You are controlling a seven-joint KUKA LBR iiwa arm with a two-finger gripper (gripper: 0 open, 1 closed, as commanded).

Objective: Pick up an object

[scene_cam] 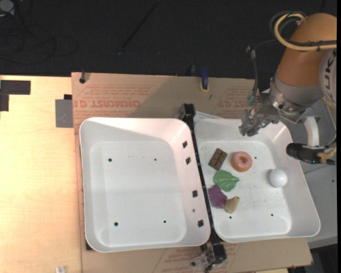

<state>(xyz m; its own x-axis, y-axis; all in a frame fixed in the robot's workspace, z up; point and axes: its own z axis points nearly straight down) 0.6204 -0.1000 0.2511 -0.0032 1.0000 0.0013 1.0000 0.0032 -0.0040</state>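
Observation:
The right bin (295,220) holds a brown chocolate-like block (217,158), a pink-orange donut (242,161), a green leafy piece (225,180), a purple piece (216,196), a small tan piece (232,204) and a white ball (278,178). My gripper (249,128) hangs over the bin's far edge, above and behind the donut, well clear of every object. Nothing shows between its fingers.
The left bin (102,147) lies beside the right one, with a black clip strip (194,175) along the shared rims. Brown cardboard (131,95) lies under both bins. A pale wooden bench top (28,181) extends to the left.

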